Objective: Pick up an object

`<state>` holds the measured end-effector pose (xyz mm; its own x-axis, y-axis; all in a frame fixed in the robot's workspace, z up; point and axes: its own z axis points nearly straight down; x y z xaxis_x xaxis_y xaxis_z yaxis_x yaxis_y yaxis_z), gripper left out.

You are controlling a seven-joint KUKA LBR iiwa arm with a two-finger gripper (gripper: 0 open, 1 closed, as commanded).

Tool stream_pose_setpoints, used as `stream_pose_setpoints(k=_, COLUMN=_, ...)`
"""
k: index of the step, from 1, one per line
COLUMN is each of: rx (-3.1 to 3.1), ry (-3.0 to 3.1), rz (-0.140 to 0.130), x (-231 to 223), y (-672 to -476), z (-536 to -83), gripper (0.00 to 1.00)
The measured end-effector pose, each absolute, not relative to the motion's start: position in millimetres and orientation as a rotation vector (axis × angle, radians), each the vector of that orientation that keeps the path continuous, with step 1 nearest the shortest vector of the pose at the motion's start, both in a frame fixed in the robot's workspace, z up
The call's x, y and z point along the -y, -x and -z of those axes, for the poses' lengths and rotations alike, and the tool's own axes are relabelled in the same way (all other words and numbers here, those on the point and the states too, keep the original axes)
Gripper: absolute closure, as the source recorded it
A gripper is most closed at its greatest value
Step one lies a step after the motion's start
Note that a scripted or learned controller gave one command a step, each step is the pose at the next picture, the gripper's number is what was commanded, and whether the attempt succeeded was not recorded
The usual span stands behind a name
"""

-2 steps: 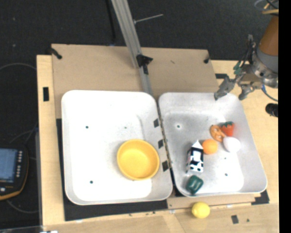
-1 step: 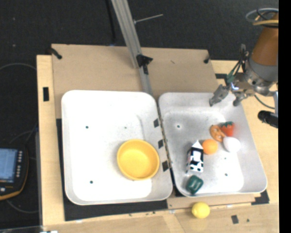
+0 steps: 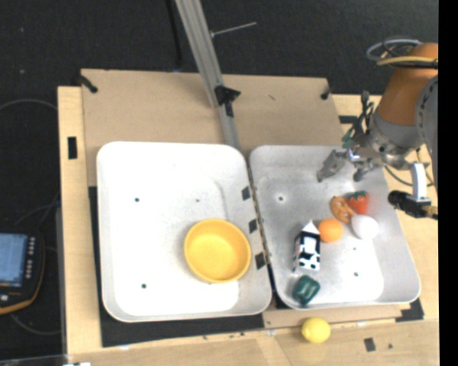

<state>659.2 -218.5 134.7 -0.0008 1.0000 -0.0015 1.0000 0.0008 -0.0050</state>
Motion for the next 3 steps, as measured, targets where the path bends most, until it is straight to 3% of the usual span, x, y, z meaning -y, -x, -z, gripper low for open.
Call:
stream_pose_setpoints(k=1, rx=2.23, ry=2.223, rz=-0.002, x=219.9, y=-661.6, z=-150.7, gripper=1.0)
stream_pose_setpoints(k=3, rx=2.227, ry=2.222, rz=0.004, x=222.9, y=-661.7, z=-215.0, gripper=1.0)
